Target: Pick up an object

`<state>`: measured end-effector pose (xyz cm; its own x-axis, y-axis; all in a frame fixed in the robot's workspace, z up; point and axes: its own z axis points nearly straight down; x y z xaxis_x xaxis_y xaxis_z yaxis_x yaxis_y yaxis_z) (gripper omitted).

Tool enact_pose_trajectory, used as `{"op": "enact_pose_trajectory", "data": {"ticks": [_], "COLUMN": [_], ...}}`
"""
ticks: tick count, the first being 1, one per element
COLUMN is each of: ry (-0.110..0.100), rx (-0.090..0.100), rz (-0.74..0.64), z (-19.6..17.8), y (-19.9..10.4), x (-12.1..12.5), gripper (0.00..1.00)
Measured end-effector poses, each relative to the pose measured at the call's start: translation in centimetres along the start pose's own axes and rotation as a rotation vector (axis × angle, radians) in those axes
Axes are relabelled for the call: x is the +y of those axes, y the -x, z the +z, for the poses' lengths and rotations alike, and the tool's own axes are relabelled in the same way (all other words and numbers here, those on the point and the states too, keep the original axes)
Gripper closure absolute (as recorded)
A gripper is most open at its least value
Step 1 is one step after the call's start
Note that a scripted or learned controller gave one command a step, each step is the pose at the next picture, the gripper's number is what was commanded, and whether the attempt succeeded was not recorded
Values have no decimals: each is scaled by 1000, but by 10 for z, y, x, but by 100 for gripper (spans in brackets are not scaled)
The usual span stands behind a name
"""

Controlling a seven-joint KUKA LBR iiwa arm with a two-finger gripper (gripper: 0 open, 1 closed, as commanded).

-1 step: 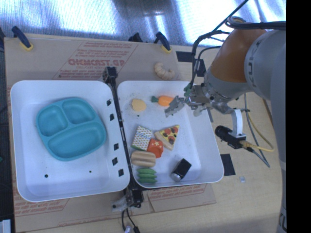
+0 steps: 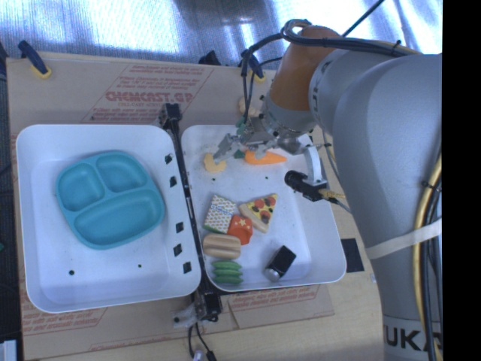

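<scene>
Reaching is the step now: the hand [image 2: 229, 147] hovers low, fingers narrowly apart and holding nothing, near the yellow piece [image 2: 214, 164]. Next it must descend and close.

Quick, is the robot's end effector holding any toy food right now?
End effector: cannot be told; it hangs low over the right bin, by the yellow piece and carrot.

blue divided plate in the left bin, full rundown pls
The blue plate is a rounded-rectangle tray, apparently matte plastic, split by raised ridges into three compartments: two small ones at the far side, one long one nearer the camera. It lies flat, slightly rotated, on the floor of the left bin. Nothing rests in it; nothing else touches it.
</scene>
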<state>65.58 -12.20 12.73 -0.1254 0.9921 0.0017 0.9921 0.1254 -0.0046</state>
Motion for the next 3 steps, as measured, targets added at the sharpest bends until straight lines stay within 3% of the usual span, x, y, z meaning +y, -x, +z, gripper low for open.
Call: {"op": "enact_pose_trajectory", "data": {"ticks": [1,2,3], "ry": [19,29,22], "rx": [-9,-19,-17], "rz": [-99,-105,-104], "z": [26,10,14], "y": [50,53,52], "x": [0,3,1], "gripper": [0,100,0]}}
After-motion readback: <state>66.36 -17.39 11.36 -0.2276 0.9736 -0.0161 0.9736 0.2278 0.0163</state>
